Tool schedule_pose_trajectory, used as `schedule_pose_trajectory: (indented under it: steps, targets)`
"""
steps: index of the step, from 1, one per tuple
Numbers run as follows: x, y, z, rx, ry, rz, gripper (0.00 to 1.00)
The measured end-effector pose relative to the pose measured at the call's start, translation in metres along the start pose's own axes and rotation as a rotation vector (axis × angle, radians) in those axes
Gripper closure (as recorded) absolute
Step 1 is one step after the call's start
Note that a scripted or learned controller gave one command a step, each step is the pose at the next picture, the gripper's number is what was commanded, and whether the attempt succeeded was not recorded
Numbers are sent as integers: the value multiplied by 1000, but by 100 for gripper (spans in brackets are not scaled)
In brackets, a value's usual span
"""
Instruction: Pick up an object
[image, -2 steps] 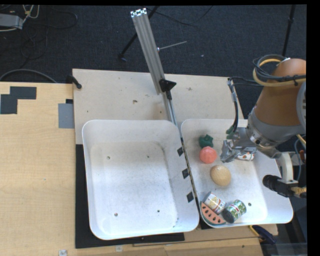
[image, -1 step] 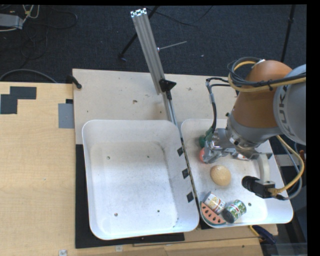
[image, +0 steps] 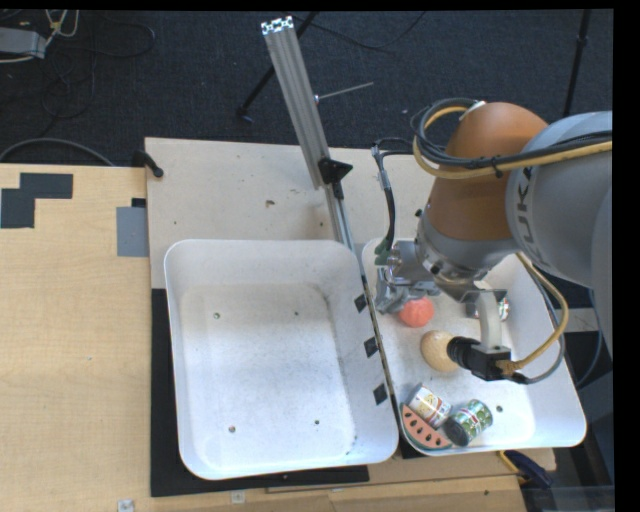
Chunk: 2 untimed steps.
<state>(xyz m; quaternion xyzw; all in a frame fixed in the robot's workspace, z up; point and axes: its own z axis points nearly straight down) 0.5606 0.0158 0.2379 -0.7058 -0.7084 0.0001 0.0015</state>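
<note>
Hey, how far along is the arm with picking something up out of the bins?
Done: the arm is lowered into the right bin, with the gripper beside the orange-red ball. In hand: nothing visibly held. Left: grasp and lift; the ball, the tan egg-shaped object and the green can all lie in the bin.

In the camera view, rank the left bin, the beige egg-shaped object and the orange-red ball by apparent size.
1. Left bin, by far the largest.
2. Beige egg-shaped object.
3. Orange-red ball, partly hidden by the arm, so its rank against the egg shape is unsure.
</note>
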Motion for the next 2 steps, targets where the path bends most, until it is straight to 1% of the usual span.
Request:
schedule_pose_trajectory:
  steps: [1,2]
  targets:
    - [42,5,1,0,-2,1,100]
    - [41,5,1,2,-3,0,0]
